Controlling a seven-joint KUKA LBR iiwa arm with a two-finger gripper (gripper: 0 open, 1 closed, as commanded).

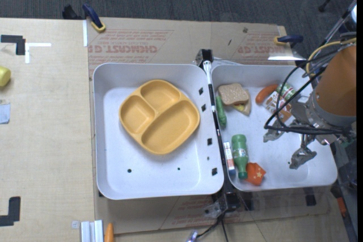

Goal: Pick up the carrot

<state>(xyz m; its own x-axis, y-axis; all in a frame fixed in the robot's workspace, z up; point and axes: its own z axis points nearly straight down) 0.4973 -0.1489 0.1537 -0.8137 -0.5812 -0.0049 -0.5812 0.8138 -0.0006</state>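
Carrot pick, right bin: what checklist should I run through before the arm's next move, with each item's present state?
1. Carrot in plain view in the right bin: ok.
2. Carrot apart from the sandwich: ok.
3. Gripper lined up over the carrot: not ok, it hangs nearer the bin's front wall.
4. Carrot held by the gripper: not ok.
5. Gripper opening ready for a grasp: cannot tell.

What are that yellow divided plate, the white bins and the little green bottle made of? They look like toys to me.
The yellow divided plate looks like molded plastic, matte, with soft rounded edges between compartments. The white bins seem to be thin, smooth plastic with a slight sheen and rounded corners. The green bottle is probably toy plastic, glossy and evenly colored, though its label is too small to read.
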